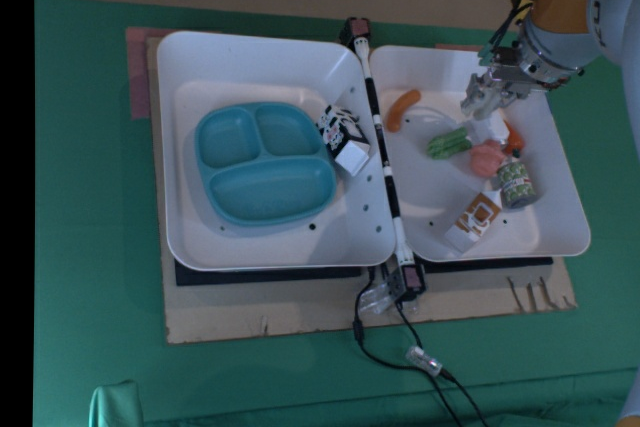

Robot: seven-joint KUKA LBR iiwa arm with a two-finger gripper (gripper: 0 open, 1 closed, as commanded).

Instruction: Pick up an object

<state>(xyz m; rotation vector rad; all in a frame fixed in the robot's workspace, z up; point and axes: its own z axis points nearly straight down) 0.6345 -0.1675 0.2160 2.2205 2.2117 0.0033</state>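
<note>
A green mat covers the bench, w/ a brown floor strip and yellow-black tape up at the far edge. On the mat sit two white bins side by side, a black-and-white stick [384,170] running btwn them.

The left bin [200,55] has a blue plate [264,164] w/ three parts in its middle. A little black-and-white carton [344,139] leans near that bin's right wall.

The right bin [560,205] holds the small stuff. An orange sausage toy [403,108] lies near its far left corner. A green veggie [449,142] is in the middle, a pink lump [487,158] just beside it, and a small orange bit [513,137] next to that. A round can [516,183] sits near the right wall. A brown-and-white box [473,219] lies toward the near edge.

The gripper [492,99] hangs over the far part of the right bin, above the pink lump and green veggie. Nothing is btwn its parts that I can see. Spread or pressed together? Can't tell from here, it's too small and dark.

What could go wrong: the toys sit packed close, so coming down it might bump two at once and push them apart. The pink lump looks round and could roll away. It might also just close on air.
</note>
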